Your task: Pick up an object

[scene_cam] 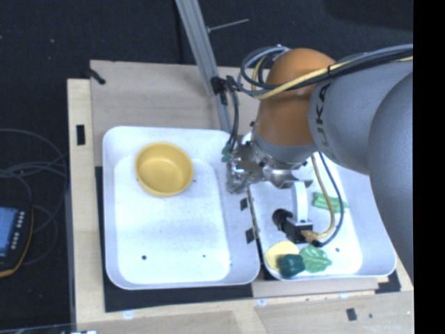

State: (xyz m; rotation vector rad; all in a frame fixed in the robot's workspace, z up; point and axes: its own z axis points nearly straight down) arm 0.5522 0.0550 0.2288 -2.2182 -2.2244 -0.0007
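My gripper point(238, 172) hangs low over the left edge of the right bin point(372, 259), close to the wall between the two bins. The grey arm and its orange band cover most of that bin. At the bin's front lie a yellow object point(277, 251), a dark teal block point(290, 264) and a light green piece point(316, 257), packed close together and well in front of the gripper. Another light green piece point(327, 202) peeks out beside the arm. I see nothing between the gripper's tips.
A yellow bowl point(164, 168) stands upright in the back left part of the left bin point(167, 256). A slanted metal rail point(198, 40) rises behind the bins. Wooden bench edges surround both bins.
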